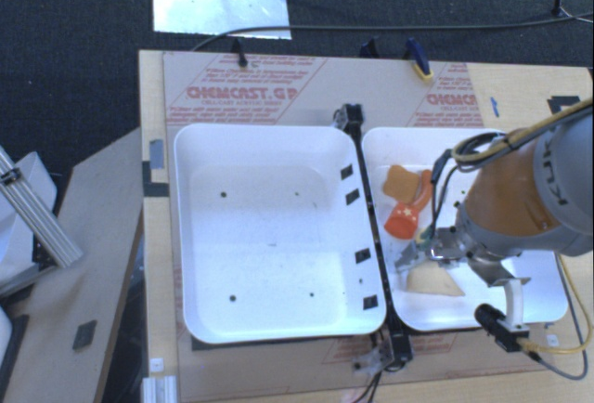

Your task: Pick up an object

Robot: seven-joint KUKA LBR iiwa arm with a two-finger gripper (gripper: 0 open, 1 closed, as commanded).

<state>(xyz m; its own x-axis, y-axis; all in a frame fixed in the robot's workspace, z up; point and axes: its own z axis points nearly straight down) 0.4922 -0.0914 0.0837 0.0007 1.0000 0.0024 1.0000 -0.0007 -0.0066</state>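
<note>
The grey KUKA arm with its broad orange band (515, 192) reached in from the right and hung low over the right-hand shallow white plastic bin (548, 299), covering much of that bin's middle. Its two-finger gripper (416, 254) showed as a small metal tip poking out from under the wrist toward the divider between the bins; whether that tip stood apart or together could not be told, since the arm's body hid most of it.

Three things lay in the right bin, close together near its left wall. A flat orange-tan piece with a rounded outline (405, 179) sat farthest toward the back. Just in front of it was a bright red-orange cup-like object (402, 221), touching or nearly touching the tan piece. Nearer the front lay a pale cream wedge-shaped object (434, 281), with the gripper tip just above its back edge; contact between them could not be judged. Nothing was seen clamped in the tool.

The left-hand shallow white plastic bin (200, 234) stood beside the right one, with a black strip of clips (360, 206) running between them. Both bins rested on a wooden bench covered by a printed protective sheet (278, 81). A black cable looped over the arm's wrist (469, 150)
</note>
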